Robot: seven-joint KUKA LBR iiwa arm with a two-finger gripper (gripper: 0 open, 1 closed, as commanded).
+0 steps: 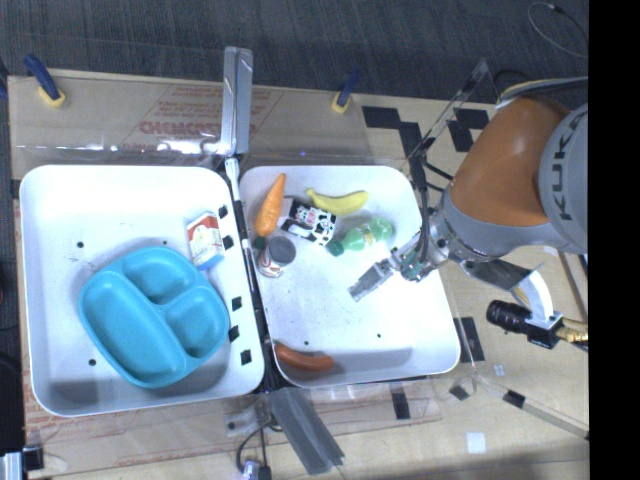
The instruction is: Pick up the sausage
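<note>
The arm's orange band [510,163] and grey wrist sit highest above the bench, at about 3 o'clock of the view, so they lie nearest the camera. From there the gripper [368,283] reaches toward 9 o'clock, over the middle-right floor of the right bin [440,313]. Whether its jaws are released or clenched I cannot tell; nothing shows between them.

The sausage [304,360] lies flat at about 7 o'clock of the right bin, against the near wall and close to the divider, well apart from the gripper. By my reading the task is hardly begun: the sausage is not yet grasped, and the approach, the closing and the lift are all left.

Toward 12 o'clock of the same bin lie a carrot [270,205], a banana [338,202], a small black-and-white box [311,221] and a green toy [360,236], with a small can [274,256] near the divider at 9 o'clock. The left bin [40,268] bears a blue divided plate [155,315] and a small red-and-white carton [205,238].
</note>
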